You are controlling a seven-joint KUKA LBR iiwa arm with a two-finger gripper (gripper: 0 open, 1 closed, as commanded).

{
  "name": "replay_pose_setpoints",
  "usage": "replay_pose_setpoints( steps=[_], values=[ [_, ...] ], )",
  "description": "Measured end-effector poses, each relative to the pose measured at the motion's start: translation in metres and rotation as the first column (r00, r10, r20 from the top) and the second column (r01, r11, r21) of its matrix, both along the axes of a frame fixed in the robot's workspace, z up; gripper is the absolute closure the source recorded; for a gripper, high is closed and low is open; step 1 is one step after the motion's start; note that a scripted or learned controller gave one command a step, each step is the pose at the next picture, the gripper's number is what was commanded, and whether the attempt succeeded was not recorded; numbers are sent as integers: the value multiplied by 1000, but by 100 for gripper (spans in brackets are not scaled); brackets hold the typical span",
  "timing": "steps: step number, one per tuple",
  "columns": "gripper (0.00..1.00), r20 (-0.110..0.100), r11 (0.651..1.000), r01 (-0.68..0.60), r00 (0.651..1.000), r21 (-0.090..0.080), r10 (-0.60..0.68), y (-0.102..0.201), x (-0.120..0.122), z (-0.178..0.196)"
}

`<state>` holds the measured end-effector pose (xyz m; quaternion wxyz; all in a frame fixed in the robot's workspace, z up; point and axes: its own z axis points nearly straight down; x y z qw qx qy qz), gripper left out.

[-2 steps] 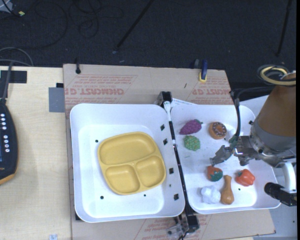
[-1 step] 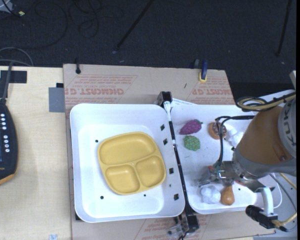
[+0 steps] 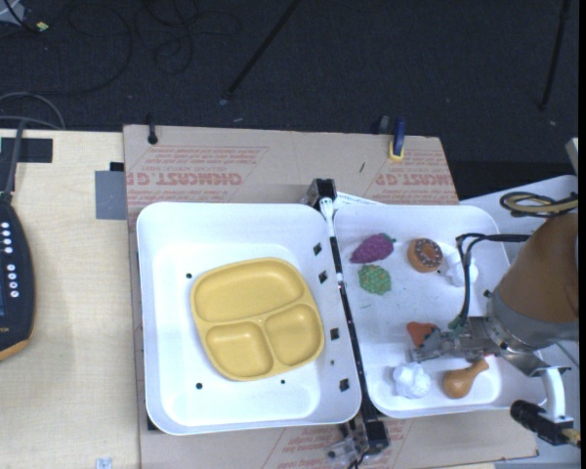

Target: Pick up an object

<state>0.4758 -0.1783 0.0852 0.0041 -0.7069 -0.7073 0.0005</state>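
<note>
A small red-orange toy piece (image 3: 420, 331) lies in the right white bin (image 3: 391, 225), touching the tip of the grey metal gripper (image 3: 438, 343). You cannot tell if the gripper is gripping it or is let go. Just below the gripper lie a tan drumstick-shaped toy (image 3: 463, 379) and a crumpled white lump (image 3: 409, 380). Farther up the same bin are a purple grape bunch (image 3: 373, 248), a green bumpy ball (image 3: 375, 279) and a round brown donut (image 3: 425, 255). The grey arm with an orange band (image 3: 540, 286) comes in from the right. The left white bin (image 3: 166, 262) holds a yellow plastic plate with three sections (image 3: 257, 317).
</note>
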Motion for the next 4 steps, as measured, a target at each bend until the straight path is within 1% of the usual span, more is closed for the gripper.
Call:
replay_pose_setpoints(
  steps=[1,2,3,4],
  values=[
    [100,-2,1000,8,1000,0,-8,-2,-1,9],
    [100,8,1000,1,1000,-9,-1,56,1,2],
    [100,9,1000,-7,1000,-2,7,123,44,103],
    [100,8,1000,-6,1000,-4,6,176,172,128]
  ],
)
